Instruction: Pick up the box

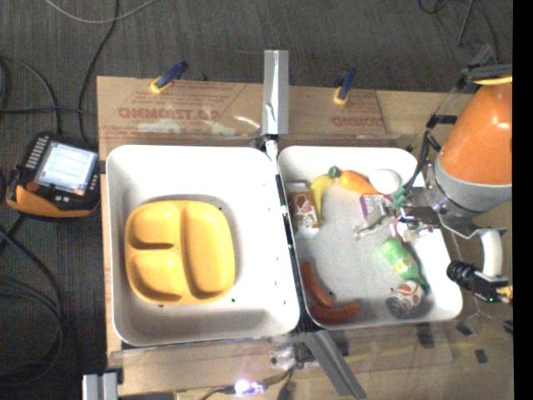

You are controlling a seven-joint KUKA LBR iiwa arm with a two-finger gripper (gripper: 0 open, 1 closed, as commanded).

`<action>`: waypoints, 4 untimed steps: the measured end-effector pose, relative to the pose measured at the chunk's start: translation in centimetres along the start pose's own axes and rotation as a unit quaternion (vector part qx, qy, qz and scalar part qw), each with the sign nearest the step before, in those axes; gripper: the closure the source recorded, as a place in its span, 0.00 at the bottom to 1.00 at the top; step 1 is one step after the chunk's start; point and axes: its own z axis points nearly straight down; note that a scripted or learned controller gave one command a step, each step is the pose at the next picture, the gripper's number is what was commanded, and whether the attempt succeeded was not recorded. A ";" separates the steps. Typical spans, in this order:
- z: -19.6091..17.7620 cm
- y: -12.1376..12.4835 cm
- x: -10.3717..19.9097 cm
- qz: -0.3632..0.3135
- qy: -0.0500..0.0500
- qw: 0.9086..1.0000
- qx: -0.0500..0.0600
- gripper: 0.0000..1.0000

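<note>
The counter point(166, 107) is brown and holds two white bins side by side. The left bin point(125, 307) has a big yellow plate point(179, 250) with three sections in it. The right bin point(350, 265) holds many small things.

The grey and orange arm point(479, 148) comes in from the right, over the right side of the right bin. Its claw point(385, 217) is low in that bin, and I cannot tell if it is open or closed.

The box point(305, 211) is small, red and white. It stands at the left wall of the right bin, apart from the claw. A yellow banana point(321, 189) is just right of the box. An orange carrot point(356, 182) lies at the far side. A green bottle point(398, 257) lies below the claw, with a can point(406, 298) near it. Two red sausages point(321, 294) lie at the near side.
</note>
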 end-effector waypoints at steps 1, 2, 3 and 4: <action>1.2 9.0 -4.1 0.021 0.000 1.000 0.000 0.00; 5.9 6.8 -9.6 0.026 -0.001 1.000 0.000 0.00; 5.9 6.9 -9.5 0.026 -0.001 1.000 0.000 0.00; 13.6 10.5 -9.2 0.031 0.003 1.000 -0.003 0.00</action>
